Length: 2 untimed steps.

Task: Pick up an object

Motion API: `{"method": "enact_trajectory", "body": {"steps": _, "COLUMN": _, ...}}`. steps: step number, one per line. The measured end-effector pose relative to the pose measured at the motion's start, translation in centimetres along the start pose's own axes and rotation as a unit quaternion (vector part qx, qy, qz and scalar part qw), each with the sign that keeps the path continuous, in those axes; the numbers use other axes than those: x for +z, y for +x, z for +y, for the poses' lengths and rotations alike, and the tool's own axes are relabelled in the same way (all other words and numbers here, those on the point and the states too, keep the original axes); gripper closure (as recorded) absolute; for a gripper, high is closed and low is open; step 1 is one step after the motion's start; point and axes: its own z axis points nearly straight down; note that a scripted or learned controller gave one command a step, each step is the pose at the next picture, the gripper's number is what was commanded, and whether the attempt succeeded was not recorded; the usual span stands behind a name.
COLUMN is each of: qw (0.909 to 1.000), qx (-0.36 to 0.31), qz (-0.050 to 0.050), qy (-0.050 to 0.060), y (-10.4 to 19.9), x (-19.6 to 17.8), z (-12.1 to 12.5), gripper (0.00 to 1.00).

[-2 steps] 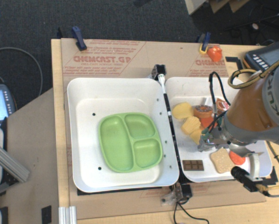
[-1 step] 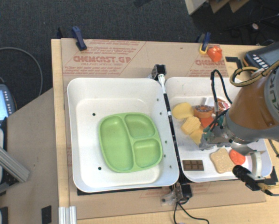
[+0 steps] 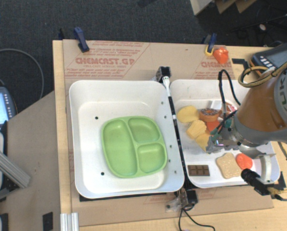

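The tool [image 3: 214,143], its state not discernible, is lowered over small yellow toy food [image 3: 197,128], judged light, rigid, and best gripped across its narrow sides.

bench [image 3: 109,61] (paper-covered), two white bins [image 3: 81,143]

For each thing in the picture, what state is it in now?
Green divided plate: flat in the left bin, nothing in its compartments.
Yellow pieces: loose in the right bin.
Chocolate bar: lying flat.
Cracker: lying flat.
Gripper: low in the right bin beside the yellow pieces.
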Motion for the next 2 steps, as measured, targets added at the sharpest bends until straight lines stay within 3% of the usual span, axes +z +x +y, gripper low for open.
{"method": "enact_trajectory", "body": {"steps": 1, "qw": 1.0000, "qx": 0.000, "qz": -0.001, "qy": -0.001, "y": 0.0, "x": -1.0, "z": 0.0, "gripper": 1.00}}
{"method": "enact_trajectory", "body": {"steps": 2, "qw": 1.0000, "qx": -0.002, "qz": 0.001, "qy": 0.000, "y": 1.5, "x": -8.8, "z": 0.1, "gripper": 1.00}}
